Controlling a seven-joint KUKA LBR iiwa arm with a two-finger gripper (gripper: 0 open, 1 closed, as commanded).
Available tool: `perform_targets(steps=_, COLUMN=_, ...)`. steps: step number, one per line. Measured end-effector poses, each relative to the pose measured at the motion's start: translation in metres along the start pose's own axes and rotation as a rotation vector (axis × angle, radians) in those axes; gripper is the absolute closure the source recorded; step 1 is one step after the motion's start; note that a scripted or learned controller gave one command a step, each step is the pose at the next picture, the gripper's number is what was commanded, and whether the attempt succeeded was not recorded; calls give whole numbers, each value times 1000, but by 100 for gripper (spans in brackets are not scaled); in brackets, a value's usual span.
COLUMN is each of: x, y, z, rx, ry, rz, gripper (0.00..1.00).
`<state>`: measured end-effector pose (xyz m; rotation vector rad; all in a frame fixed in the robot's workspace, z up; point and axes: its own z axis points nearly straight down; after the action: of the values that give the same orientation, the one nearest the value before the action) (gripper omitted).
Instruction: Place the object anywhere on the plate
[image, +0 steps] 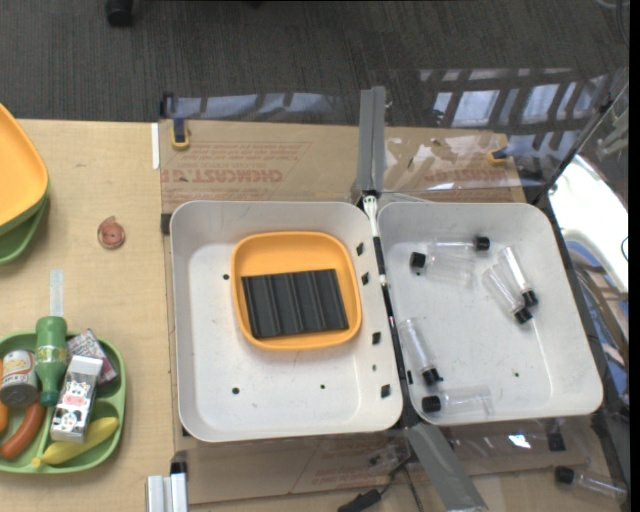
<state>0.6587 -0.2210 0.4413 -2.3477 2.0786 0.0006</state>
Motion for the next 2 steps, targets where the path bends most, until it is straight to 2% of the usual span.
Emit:
perform_targets(steps=1, x=-4, y=-2, z=0, rx=-1, ry=-1, rz=-250, gripper=0)
perform_targets(steps=2, x=-11, y=-3, z=0, rx=-2, ry=0, rz=-665, gripper=0)
